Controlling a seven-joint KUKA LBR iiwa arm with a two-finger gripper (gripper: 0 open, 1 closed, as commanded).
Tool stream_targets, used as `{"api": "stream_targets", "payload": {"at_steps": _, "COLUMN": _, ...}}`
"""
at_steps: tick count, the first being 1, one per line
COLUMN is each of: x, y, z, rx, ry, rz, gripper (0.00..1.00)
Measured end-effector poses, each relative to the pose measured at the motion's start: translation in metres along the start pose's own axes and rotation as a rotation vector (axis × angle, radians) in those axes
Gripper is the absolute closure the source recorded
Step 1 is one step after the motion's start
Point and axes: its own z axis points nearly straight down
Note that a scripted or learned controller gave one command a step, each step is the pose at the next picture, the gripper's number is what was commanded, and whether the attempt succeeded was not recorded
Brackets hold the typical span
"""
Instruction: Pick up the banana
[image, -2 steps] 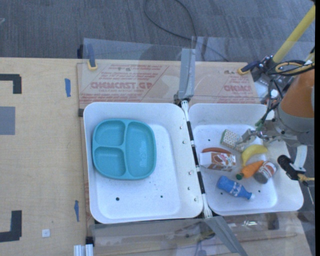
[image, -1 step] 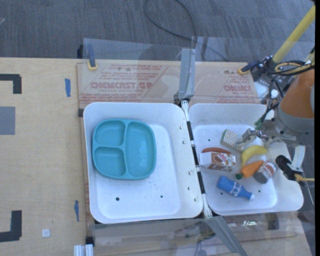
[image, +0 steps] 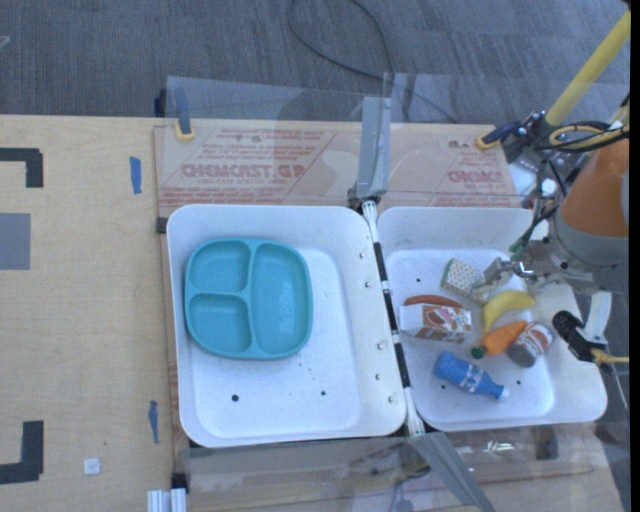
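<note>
Yellow banana (image: 508, 303) lying lengthwise left-right, slightly tilted

The arm (image: 598, 215) is a thick rounded tube, grey with a broad orange band above the wrist. Thin black cables loop around its upper part, near a blue fitting and a yellow rod that slants up to the corner of the view. The gripper (image: 508, 270) is small, of pale grey metal with dark joints. Below the wrist sits a black piece with a white plate and a yellow tag.
</note>
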Motion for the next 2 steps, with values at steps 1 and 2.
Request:
{"api": "stream_targets", "payload": {"at_steps": 1, "x": -0.0017, "y": -0.0007, "z": 0.0007, "rx": 0.002, "ry": 0.005, "rz": 0.056, "gripper": 0.00}}
{"api": "stream_targets", "payload": {"at_steps": 2, "x": -0.0023, "y": -0.0032, "z": 0.0001, "rx": 0.000, "ry": 0.008, "rz": 0.092, "gripper": 0.00}}
